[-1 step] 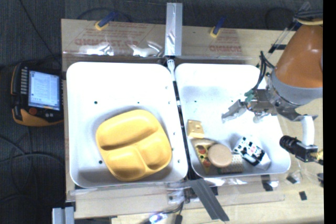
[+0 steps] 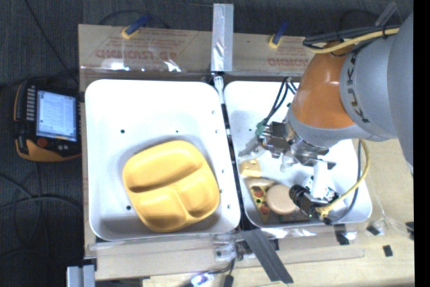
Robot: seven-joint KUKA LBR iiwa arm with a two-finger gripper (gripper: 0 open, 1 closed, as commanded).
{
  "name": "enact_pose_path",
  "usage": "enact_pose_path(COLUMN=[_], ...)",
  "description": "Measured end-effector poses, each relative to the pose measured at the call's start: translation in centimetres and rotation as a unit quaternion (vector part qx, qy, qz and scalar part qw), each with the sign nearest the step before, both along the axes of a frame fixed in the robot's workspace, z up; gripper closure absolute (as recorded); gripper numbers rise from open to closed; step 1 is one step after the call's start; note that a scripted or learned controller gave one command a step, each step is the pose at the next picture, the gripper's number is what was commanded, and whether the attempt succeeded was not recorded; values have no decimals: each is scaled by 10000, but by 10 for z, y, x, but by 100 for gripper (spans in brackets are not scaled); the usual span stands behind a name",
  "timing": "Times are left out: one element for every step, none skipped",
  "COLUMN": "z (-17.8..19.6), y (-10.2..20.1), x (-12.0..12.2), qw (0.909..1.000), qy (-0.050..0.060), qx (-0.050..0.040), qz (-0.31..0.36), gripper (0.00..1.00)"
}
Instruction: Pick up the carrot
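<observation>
My claw hangs low over the right bin, a little toward 9 o'clock of that bin's middle, with the orange band of my arm above it at 1 o'clock. Whether the claw is clenched or released I cannot tell, as the wrist covers it from this angle. Just at 7 o'clock of the claw lies a pale yellow piece. Below that, in the bin's 7 o'clock corner, a dark speckled piece sits touching a round tan disc. I cannot tell which of these small things is the carrot (they are crowded and partly shaded by my arm). The left bin holds a yellow divided plate, lying toward 5 o'clock in it. Both bins rest side by side on the desk.
</observation>
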State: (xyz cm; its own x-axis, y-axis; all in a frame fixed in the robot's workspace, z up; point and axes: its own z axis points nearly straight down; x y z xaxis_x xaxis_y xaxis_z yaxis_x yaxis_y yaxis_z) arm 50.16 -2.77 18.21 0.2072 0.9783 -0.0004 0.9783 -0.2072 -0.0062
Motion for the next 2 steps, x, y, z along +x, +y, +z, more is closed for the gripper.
enact_pose_path(z=[0,20], y=[-5,-62], x=[23,76], qw=[9810,9716], qy=[0,-8], qx=[-22,-36], qz=[-1942,-2366], gripper=[0,0])
